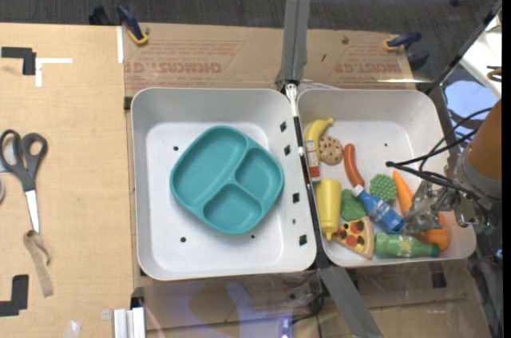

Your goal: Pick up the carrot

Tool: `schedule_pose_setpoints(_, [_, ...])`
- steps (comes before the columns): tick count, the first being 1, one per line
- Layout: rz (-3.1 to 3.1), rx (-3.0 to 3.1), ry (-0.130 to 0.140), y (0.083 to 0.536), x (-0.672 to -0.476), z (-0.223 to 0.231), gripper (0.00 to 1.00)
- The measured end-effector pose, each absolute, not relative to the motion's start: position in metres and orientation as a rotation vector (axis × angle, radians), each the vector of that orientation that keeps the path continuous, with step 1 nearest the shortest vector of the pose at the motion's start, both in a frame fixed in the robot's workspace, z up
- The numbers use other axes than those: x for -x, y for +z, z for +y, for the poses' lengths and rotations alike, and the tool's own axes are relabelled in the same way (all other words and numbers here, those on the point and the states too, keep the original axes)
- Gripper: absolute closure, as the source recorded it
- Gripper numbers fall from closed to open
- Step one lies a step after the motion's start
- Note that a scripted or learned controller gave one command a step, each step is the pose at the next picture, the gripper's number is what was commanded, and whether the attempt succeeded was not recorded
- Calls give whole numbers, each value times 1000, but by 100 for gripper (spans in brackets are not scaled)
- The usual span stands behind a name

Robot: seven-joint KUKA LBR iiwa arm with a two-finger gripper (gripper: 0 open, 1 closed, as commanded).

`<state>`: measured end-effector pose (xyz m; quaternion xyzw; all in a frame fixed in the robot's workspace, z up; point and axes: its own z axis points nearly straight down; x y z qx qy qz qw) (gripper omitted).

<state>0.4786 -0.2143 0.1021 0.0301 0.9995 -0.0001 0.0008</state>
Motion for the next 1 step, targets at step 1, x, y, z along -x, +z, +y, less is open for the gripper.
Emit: schedule_pose_setpoints(1, [3100,-491,1,153,-479,-132,100])
